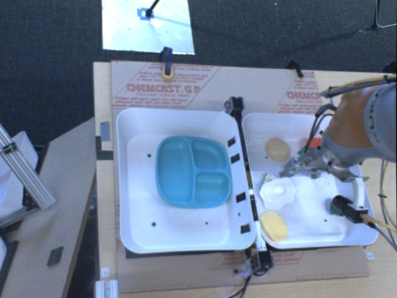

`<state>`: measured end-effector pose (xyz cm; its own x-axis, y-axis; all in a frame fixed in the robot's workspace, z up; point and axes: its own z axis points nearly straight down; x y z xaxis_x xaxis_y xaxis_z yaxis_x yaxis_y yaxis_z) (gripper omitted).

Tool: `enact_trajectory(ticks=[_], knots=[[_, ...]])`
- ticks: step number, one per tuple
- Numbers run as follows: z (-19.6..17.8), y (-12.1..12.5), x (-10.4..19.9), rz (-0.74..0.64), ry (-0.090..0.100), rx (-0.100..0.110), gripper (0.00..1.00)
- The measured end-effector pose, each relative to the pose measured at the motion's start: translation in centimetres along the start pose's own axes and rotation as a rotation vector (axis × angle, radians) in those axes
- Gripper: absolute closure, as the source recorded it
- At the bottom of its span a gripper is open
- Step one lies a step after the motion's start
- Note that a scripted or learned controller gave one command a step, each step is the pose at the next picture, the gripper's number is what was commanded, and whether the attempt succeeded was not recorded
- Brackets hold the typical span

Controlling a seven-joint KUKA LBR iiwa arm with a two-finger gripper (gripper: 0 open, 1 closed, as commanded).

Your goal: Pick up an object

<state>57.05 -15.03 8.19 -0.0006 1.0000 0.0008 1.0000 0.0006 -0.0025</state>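
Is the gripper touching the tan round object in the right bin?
Cannot tell. In the camera view the gripper sits just beside the tan round object, at its lower right, but the slanted angle shows neither contact nor a gap plainly.

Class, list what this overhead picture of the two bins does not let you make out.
Camera view: the arm hides the far right corner of the right bin.
Camera view: the right edge cuts off the arm.
Camera view: the small white item beside the white round object is too small to identify.
Camera view: whether the gripper holds anything is too small and blurred to tell.
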Motion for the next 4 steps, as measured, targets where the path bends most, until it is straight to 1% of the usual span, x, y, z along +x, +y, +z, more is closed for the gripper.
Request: enact_trajectory(ticks=[1,2,3,4], knots=[[-1.3,0.2,-0.1,0.000,-0.002,-0.006,1.00],[-6.1,0.5,0.8,-0.004,-0.002,-0.008,1.00],[-12.6,0.9,0.8,-0.005,-0.003,-0.012,1.00],[-12.2,1.0,0.8,-0.005,-0.002,-0.006,1.00]])
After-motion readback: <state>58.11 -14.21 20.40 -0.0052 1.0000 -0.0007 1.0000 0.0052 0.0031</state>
